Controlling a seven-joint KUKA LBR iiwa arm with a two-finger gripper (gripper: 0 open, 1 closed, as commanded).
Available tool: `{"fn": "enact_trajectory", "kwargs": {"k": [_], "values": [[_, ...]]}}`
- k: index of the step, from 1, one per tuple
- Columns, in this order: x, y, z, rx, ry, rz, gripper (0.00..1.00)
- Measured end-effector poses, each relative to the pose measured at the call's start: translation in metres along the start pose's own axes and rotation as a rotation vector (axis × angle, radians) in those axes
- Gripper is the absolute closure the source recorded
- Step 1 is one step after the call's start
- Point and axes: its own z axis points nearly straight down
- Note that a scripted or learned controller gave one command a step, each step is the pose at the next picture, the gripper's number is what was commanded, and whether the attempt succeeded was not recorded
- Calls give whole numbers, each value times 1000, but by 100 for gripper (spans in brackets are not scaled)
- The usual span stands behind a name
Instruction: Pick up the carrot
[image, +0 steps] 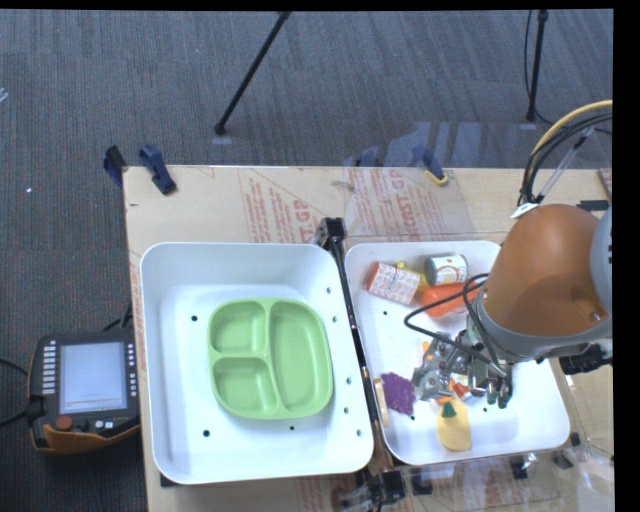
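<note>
The carrot (443, 298) is an orange, elongated piece lying in the right bin (535, 425), near its back, partly tucked under the arm's orange band. My gripper (452, 377) hangs low over the middle of that bin, in front of the carrot and a little apart from it. Small orange bits show around the gripper's metal parts, and I cannot make out what they are.
In the right bin, a small orange-and-cream box (393, 282) and a can (446, 269) lie at the back beside the carrot. Purple grapes (398, 393) and a yellow pear (454, 428) lie at the front. The left bin (170, 290) holds a green divided plate (270, 357).
</note>
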Motion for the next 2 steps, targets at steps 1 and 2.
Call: {"fn": "enact_trajectory", "kwargs": {"k": [1, 2], "values": [[0, -21, 98, 2, 15, 20, 100], [10, 41, -2, -2, -5, -170, 100]]}}
